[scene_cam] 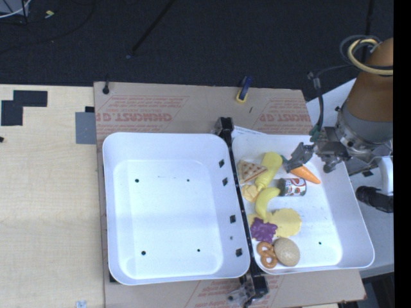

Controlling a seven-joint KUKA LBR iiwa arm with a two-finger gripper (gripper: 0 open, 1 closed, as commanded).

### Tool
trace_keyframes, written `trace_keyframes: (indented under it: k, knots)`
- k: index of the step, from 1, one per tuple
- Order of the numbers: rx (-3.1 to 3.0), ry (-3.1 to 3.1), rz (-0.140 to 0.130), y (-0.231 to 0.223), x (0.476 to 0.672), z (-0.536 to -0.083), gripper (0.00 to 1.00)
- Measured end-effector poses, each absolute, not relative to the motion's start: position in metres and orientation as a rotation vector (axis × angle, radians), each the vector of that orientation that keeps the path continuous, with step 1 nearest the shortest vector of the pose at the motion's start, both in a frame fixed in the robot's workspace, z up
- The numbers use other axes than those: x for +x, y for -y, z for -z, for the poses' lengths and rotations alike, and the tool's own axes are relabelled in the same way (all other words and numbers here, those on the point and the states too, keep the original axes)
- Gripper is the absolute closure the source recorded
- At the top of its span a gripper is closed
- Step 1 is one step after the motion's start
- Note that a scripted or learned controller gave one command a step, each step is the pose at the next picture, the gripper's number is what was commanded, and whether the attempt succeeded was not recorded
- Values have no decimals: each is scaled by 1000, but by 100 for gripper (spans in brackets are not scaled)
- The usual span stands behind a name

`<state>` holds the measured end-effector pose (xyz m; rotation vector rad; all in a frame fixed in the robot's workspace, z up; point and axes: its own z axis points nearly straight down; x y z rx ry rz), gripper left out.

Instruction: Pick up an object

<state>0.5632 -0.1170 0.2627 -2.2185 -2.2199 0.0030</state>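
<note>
- At right of frame, my gripper [314, 158] hangs above the right bin [350, 249], fingers apart, holding nothing.
- The toy carrot [306, 173] lies just beneath it, touching a small can [293, 186].
- Risk: one finger strikes the can, so I judge the carrot may skid away.

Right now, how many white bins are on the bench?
2. The left bin sits at the view's middle; the right bin lies beside it, touching along the black clips, and holds the toy food, with the gripper above its upper part.
</note>
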Motion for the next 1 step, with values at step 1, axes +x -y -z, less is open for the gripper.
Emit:
trace_keyframes:
  k: [1]
  knots:
    - [-2212, 2216, -11, 100, 576, -165, 0]
